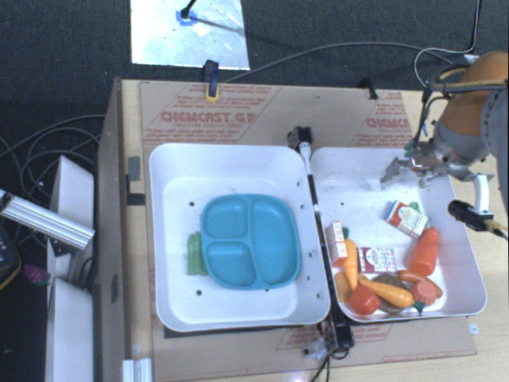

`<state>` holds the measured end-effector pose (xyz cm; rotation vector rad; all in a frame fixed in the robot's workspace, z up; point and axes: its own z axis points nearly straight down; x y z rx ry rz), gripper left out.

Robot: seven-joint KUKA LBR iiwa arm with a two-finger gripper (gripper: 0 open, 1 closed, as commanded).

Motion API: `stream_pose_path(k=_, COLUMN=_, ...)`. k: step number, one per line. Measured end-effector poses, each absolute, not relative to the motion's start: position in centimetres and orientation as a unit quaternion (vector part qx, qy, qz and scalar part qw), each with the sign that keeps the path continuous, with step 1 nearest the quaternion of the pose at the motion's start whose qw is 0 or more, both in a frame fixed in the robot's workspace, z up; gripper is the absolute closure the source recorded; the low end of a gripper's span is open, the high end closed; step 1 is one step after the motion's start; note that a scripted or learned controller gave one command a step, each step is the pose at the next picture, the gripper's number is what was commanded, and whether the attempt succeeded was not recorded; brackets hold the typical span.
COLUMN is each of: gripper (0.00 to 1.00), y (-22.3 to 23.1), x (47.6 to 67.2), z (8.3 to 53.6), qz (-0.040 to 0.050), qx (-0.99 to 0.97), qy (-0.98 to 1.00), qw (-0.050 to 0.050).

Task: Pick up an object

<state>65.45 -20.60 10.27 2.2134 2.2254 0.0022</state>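
Gripper [407, 170] sits over the far part of the right bin [477, 293], fingers spread, nothing between them. Nearest object is a small carton [406, 218], just toward the camera from it; the other toy food is piled in the bin's near end. Blue tray [250, 240] in left bin [171, 213].
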Motion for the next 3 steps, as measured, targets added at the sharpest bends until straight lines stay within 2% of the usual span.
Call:
stream_pose_path(k=1, gripper=0.0, y=-18.5, x=60.4, z=8.8, qz=-0.0002, qx=0.706, qy=0.708, qw=0.0)
stream_pose_path(k=2, gripper=1.0, y=-18.5, x=60.5, z=9.8, qz=0.0005, qx=0.706, qy=0.709, qw=0.001)
stream_pose_path(k=3, gripper=0.0, y=-18.5, x=60.5, z=9.8, qz=0.0004, qx=0.706, qy=0.709, qw=0.001)
